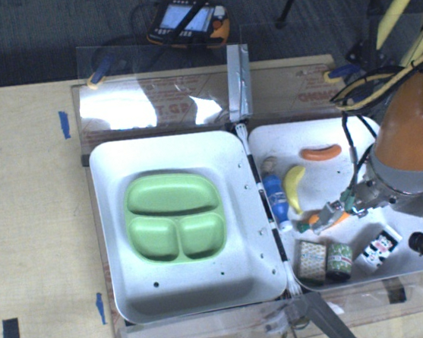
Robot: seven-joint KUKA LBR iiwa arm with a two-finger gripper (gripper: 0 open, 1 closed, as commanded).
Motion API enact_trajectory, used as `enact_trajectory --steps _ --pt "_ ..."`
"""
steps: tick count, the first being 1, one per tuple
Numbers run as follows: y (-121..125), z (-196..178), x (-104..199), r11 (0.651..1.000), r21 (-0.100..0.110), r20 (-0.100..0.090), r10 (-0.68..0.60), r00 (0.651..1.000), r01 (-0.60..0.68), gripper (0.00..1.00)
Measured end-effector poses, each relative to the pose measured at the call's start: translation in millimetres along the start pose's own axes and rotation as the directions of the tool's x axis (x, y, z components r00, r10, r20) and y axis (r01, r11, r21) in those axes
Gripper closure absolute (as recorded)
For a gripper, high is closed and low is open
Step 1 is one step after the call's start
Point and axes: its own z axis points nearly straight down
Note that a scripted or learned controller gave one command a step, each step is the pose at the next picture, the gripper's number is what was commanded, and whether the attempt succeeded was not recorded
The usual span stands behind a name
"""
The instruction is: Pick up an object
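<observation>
Presently the grey arm (413, 132), with its orange band, reaches in from the right over the right bin (408, 270). Its claw (338, 214) is low in the middle of that bin, just above a small orange item (334, 222) lying on the bin floor; whether the claw is released or clenched cannot be told from this view, and nothing is clearly seen between its tips. Objects in the right bin: an orange sausage-shaped piece (320, 152) near the far wall; a yellow banana (295, 185) below it; a blue bottle (277, 197) lying along the left wall, just beside the banana; a patterned box (311, 259) and a dark green can (339, 260) side by side at the near edge; a black and white item (379, 248) to their right. The left bin (112, 169) holds a green divided tray (175, 215) with three compartments, lying near its centre. Both bins rest on the desk (27, 225). A handheld device (186, 20) with a lit screen lies on the floor beyond the desk.
</observation>
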Motion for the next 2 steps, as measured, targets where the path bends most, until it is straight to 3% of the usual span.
enact_trajectory --steps 1,2 --pt "21 29 -64 1.0 -0.001 0.001 -0.017 1.0 0.017 0.0" --pt "30 90 -23 0.969 -0.014 0.001 0.248 0.969 -0.248 0.0"
